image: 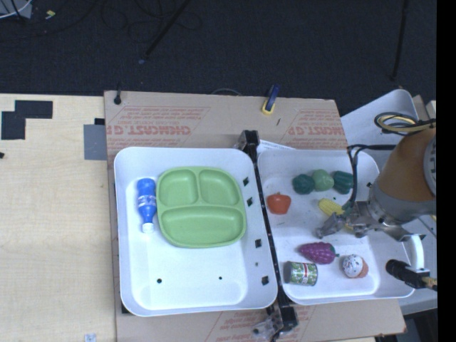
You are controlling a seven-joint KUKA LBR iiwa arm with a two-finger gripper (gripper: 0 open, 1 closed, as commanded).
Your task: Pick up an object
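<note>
Over the right-hand bin (370, 285), the claw (333, 225) hangs low, just beside a small yellow piece (329, 206) and above a purple grape cluster (318, 252); its dark fingers look splayed, with nothing seen between them, so I judge it spread and holding nothing. No single object is set by the task, and the nearest candidates are the yellow piece and the grapes. Both look like hollow plastic play food: light, stiff and somewhat slick. The grapes' knobbly surface should give the fingers purchase across the narrow width, while the smooth yellow piece may squirt out unless it is pinched squarely about its middle. Around them lie a red-orange tomato-like piece (278, 204) near the divider, a row of green vegetables (323, 182) toward the far wall, a small can with a green label (301, 273) on its side near the front wall, and a speckled white-and-orange ball (352, 266) just beside the grapes. The can and ball would likely roll if nudged. Crowding is the main hindrance: a finger coming down on the grapes could knock the ball, and the yellow piece sits near the green row. Well apart, the left bin (135, 291) holds a green divided plate (200, 206) and a blue bottle (146, 203) touching its left edge; neither stands in the way on the table (50, 212).
</note>
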